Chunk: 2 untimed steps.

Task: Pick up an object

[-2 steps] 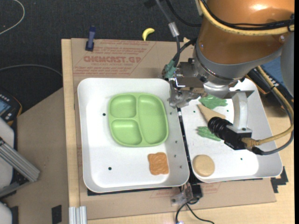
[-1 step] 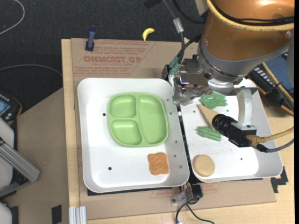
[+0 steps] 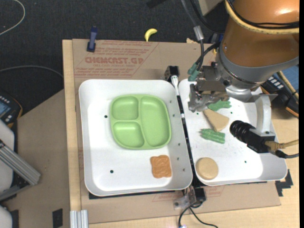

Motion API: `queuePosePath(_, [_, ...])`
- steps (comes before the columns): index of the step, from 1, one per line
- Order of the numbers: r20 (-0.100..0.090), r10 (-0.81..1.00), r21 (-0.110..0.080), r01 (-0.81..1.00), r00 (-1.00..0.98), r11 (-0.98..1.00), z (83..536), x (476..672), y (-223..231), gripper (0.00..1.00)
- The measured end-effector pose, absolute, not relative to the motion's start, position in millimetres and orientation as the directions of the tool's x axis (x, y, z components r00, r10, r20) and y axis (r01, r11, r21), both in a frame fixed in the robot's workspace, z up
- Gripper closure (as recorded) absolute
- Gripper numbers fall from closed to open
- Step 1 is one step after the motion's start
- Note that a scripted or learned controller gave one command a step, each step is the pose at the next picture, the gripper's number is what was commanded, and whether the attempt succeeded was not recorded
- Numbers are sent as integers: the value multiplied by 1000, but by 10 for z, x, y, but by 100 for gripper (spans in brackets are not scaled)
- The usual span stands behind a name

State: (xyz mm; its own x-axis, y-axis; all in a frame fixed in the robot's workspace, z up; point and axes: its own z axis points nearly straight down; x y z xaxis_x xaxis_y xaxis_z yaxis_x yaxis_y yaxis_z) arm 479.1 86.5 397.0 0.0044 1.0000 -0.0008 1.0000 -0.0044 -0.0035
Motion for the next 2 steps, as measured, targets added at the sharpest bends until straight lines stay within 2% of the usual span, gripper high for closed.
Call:
queuePosePath(1, [1,1000,10,1000,4,-4,4700,4799,533,100])
queuePosePath(2, [-1,1000,-5,1000,4,-4,4254,4791,343,100])
